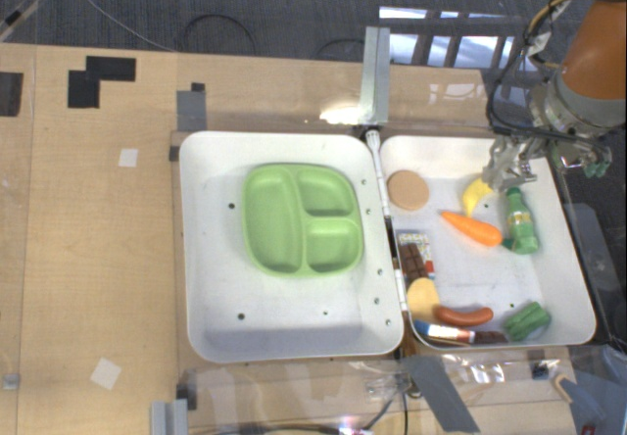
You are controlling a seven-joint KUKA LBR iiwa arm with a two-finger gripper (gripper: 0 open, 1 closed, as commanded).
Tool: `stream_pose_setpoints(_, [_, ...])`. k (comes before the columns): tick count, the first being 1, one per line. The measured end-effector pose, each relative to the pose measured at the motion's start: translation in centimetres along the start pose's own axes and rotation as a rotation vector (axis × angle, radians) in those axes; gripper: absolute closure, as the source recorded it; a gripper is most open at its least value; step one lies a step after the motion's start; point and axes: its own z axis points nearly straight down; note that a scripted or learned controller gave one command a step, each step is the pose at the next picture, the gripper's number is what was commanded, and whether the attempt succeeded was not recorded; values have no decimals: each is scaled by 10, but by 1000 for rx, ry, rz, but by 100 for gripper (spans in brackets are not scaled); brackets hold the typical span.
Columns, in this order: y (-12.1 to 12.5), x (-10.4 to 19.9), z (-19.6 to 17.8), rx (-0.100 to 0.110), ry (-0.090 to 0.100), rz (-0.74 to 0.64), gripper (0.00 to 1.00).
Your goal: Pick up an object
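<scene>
My gripper (509,171) hangs over the far part of the right bin (563,227), open, with nothing between its fingers. Just below it to the left lies a small yellow piece (476,194), and a green bottle (520,220) lies directly below it. An orange carrot (471,228) rests between those two, nearer the middle of the bin. A tan round biscuit (408,190) sits at the bin's far left. The grey arm with its orange band (593,61) comes in from the upper right.
The left bin (211,306) holds a green divided plate (302,219). Along the right bin's left and near sides lie a chocolate bar (415,255), a pale yellow piece (422,298), a brown sausage (464,314), a red marker (446,333) and a green vegetable (527,319).
</scene>
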Motion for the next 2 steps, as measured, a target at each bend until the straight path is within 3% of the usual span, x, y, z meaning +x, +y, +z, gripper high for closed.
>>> stream_pose_setpoints(1, [0, 1, 3, -2, 5, 1, 0])
stream_pose_setpoints(2, [-6, 62, 115, -7, 20, 129, 0])
